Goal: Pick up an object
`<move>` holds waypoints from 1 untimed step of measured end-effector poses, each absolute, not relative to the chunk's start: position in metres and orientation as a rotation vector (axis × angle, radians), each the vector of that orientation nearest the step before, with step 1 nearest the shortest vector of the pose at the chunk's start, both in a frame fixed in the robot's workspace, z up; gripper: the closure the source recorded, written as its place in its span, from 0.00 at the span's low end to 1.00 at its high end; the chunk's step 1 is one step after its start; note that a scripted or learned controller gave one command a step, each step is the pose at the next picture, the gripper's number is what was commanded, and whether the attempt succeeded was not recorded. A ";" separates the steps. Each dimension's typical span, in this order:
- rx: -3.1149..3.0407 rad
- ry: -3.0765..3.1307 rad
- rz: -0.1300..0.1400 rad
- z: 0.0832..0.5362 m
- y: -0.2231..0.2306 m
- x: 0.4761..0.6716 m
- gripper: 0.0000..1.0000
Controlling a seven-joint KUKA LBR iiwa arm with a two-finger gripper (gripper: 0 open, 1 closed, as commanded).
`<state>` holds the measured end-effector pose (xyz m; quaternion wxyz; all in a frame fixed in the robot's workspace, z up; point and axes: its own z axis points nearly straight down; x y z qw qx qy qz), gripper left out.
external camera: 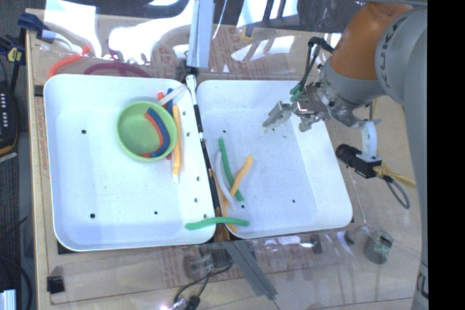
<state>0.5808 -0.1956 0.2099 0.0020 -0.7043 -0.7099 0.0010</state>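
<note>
**Overhead, gripper above right bin, nothing held**

Leftmost, the left bin (94,185) held a green bowl (145,131) with red and blue pieces nested inside, and an orange stick (175,149) lay touching the bowl's right side. A green stick (216,223) lay across the lower end of the divider between the bins. Just right of the divider, in the right bin (305,178), a small cluster sat near the left wall: a green stick (228,168), an orange stick (242,174) crossing beside it, and a white piece close by. Further right, the gripper (290,115) hung over the bin's upper middle, fingers spread apart with nothing between them, well apart from the cluster.

Judgement: the pick had not begun. A clean attempt would call for travelling left and toward the near edge, centring over a single stick, and turning the fingers across its length before descending. The crossed sticks risk a double grab or a slip.
</note>
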 end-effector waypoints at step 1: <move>-2.029 -2.392 0.005 0.116 -0.155 0.536 0.00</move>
